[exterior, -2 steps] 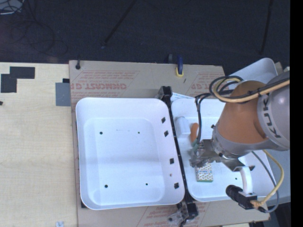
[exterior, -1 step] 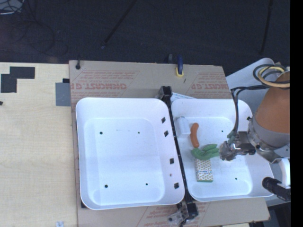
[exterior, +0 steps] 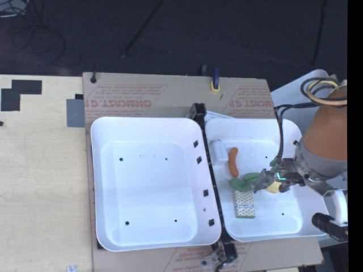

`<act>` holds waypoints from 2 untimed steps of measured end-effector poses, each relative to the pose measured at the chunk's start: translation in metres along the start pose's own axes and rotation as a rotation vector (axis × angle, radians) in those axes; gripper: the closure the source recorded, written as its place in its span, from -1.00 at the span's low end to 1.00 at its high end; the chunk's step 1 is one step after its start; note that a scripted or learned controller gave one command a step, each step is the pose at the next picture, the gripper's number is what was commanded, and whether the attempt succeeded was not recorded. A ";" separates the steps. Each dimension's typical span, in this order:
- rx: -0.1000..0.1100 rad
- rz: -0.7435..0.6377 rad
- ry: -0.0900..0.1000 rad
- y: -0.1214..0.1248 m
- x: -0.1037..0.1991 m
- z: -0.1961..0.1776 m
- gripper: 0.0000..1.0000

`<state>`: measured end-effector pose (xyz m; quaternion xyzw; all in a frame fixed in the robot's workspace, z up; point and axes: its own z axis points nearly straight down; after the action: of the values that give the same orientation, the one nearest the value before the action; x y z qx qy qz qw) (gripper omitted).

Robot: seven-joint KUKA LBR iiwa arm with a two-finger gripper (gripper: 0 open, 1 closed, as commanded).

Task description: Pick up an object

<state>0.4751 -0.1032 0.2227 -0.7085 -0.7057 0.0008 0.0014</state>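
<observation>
two shallow white bins sit side by side on the table, the left bin (exterior: 147, 180) in the middle of the frame and the right bin (exterior: 255, 225) toward the lower right, with a black divider strip between them. the right bin carries a small cluster of things: an orange sausage-shaped piece (exterior: 233, 160) lying roughly upright in the frame near the bin's middle, a green leafy piece (exterior: 243, 182) just below it, a small patterned box (exterior: 245, 203) below that with a green edge along its bottom, and a pale cylinder (exterior: 218, 149) near the bin's upper left wall. the arm comes in from the right of the frame, its orange band at the right edge, and the hand (exterior: 271, 181) hangs over the right part of that bin, just beside the green leafy piece — whether it touches it cannot be told. a yellowish piece (exterior: 273, 188) shows right at the hand, but how the hand is set, spread or pressed together, is too blurred to tell.
</observation>
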 end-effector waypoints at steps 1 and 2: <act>-0.003 -0.001 -0.003 0.062 -0.077 0.094 -1.00; -0.009 -0.005 0.004 0.091 -0.109 0.131 -1.00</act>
<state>0.5656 -0.2124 0.0918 -0.7067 -0.7075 -0.0036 -0.0003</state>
